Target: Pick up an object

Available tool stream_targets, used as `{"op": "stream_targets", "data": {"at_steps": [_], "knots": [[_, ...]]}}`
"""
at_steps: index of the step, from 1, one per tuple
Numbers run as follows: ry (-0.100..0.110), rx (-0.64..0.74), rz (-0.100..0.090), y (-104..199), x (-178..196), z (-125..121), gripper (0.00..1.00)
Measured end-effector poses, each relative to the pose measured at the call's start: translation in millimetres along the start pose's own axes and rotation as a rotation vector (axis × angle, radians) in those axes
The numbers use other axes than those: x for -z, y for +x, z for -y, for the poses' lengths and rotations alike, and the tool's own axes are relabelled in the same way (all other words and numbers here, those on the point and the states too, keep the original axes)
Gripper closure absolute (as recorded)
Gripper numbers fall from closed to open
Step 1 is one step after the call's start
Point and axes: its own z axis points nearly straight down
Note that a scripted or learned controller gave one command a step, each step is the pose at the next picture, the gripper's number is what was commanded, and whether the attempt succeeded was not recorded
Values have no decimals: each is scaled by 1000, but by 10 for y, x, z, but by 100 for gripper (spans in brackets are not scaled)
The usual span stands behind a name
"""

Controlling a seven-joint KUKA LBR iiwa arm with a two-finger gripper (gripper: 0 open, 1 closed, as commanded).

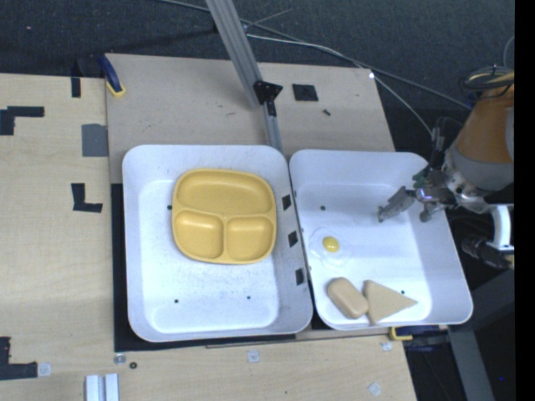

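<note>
Yellow item: a small round piece [330, 244] lies on the right bin [435, 257] floor near its left wall; I judge it light, hard and prone to roll, so I would pinch it across its middle.
Tan items: a rounded loaf-like piece [345, 297] and a tan wedge [387, 301] lie just beside each other at the bin's near edge; probably light toy food, stiff. I would take the loaf across its narrow width.
Left bin [142, 224]: holds a yellow divided plate [224, 215]; broad and smooth, awkward to pinch except at the rim.
Pincer [405, 205]: over the right bin's far right part, fingers spread apart, nothing between them.
Writing: I can read none.
</note>
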Motion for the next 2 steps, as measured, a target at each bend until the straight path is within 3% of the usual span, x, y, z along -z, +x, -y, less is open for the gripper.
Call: {"op": "stream_targets", "data": {"at_steps": [1,2], "knots": [[0,0,0,0,-437,-3,0],[-3,1,1,2,-311,-12,100]]}}
